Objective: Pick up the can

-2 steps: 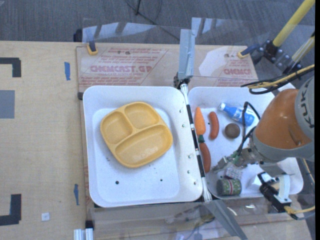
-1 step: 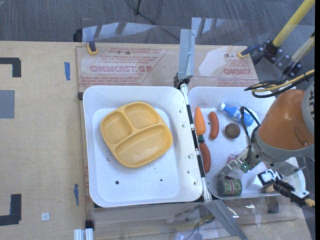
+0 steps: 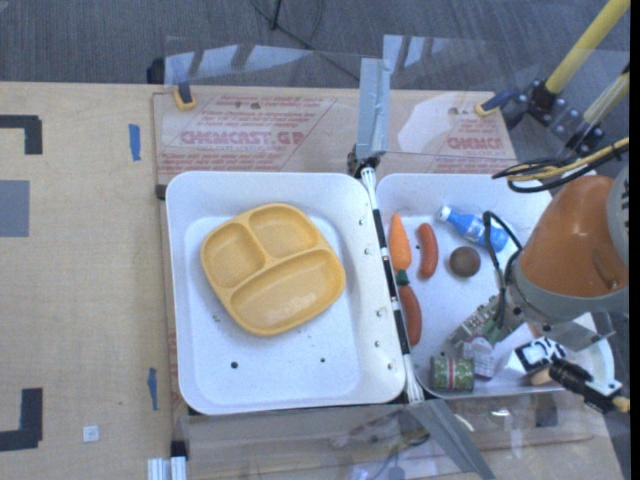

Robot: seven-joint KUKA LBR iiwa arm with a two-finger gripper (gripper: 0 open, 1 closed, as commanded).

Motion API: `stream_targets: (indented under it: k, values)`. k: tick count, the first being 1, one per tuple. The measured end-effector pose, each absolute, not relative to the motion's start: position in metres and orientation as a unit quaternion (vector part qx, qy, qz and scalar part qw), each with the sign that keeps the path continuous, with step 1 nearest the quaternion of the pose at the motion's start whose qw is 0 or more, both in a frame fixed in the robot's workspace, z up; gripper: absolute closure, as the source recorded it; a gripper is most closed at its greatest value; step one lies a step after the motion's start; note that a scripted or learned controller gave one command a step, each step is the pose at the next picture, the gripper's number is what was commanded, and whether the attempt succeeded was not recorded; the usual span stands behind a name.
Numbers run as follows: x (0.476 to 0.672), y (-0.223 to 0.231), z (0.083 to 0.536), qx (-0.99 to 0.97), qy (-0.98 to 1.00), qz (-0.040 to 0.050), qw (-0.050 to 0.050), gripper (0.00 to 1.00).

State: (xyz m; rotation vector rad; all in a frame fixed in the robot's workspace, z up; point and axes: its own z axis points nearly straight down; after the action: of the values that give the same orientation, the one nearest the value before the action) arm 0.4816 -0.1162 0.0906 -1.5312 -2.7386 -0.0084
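Can (image 3: pixel 452 372): small, green label, lying on its side at the near edge of the right bin (image 3: pixel 430 193), close to that bin's near-left corner. One end faces the wall between the two bins.

Gripper (image 3: pixel 487 346): right beside the can, at its right end and slightly above it in the view. The metal fingers point down and left toward the bin floor. Whether they are spread or pressed together cannot be told; the parts blur into a grey and pink cluster next to the can. Nothing is clearly seen between them.

Arm (image 3: pixel 575 243): comes in from the right, the orange band bulking over the right half of the right bin, grey wrist below it angled down to the gripper. Black cables loop along its upper side.

Other things in the right bin: an orange carrot (image 3: pixel 399 242) along the left wall; a red sausage (image 3: pixel 427 250) just beside it; a second red sausage (image 3: pixel 410 313) lower along the same wall; a brown round thing (image 3: pixel 463 261) near the middle; a blue and white bottle (image 3: pixel 470 225) lying toward the far edge.

Left bin (image 3: pixel 190 268): a yellow divided plate (image 3: pixel 272 266), three compartments, sitting about centre, slightly toward the far edge.
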Motion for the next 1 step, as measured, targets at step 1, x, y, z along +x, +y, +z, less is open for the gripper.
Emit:
stream_targets:
  k: [1]
  values:
    - [0.4803, -0.0542, 0.1846, -0.423, -0.906, -0.0006, -0.001, 1.00]
